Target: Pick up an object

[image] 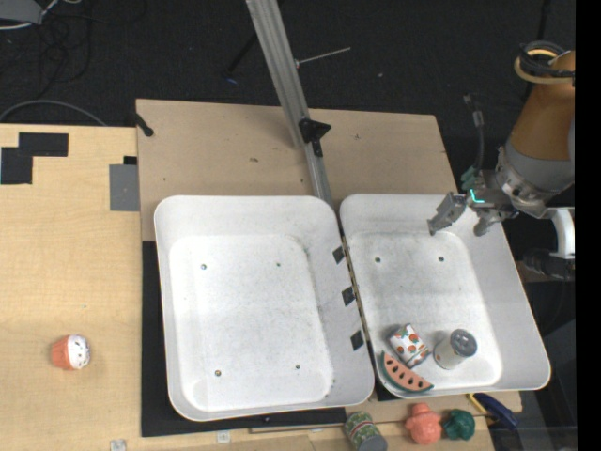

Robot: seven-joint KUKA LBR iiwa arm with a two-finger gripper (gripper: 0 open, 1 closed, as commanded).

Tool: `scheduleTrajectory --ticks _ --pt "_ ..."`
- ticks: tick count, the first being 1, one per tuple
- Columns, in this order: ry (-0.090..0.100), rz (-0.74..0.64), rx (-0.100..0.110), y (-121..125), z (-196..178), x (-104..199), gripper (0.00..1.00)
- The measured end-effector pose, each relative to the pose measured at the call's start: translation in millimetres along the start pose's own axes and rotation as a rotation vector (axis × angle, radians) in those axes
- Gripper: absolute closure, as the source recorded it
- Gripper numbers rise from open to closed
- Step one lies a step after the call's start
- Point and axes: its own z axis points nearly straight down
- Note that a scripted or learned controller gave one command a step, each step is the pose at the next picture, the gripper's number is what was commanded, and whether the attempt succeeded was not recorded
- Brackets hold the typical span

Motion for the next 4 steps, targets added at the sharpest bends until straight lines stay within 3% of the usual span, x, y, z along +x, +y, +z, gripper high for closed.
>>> scheduleTrajectory --ticks 1,3,4 --pt "-0.002 -0.002 -0.004 1.0 -2.7 0.2 0.0" --pt "-0.001 0.001 -0.003 -3.8 112.9 6.8 0.0" --pt "-0.002 0.001 -0.005 -3.2 100.3 6.4 1.0"
